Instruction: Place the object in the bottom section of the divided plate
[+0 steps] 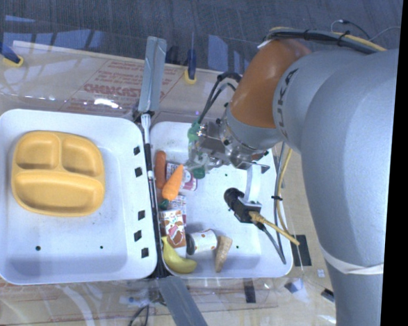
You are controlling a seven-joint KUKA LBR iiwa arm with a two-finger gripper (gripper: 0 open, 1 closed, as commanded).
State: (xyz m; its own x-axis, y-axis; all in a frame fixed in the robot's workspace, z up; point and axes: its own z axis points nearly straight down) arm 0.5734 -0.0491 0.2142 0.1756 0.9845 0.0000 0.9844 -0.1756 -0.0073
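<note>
Divided plate (57,173): yellow, three-sectioned, flat in my left bin, its wide bottom section nearest the camera. Object unidentified; the right bin's left edge holds a carrot (172,182), a banana (176,260) and a cone (223,253).

From my station I see a bench (71,73) topped with a pale wooden board that carries faint red printing along its far side. Beyond the far edge lies a dark grey floor (131,7) with a fine woven texture. A clear plastic sheet (49,92) is laid over the board and throws back a soft glare on the far left. A grey metal bar (152,75) runs from the far edge toward the middle. Blue clamps (190,64) grip the far edge, and another sits at the far left corner. Lighting is even, with no hard shadows.
</note>
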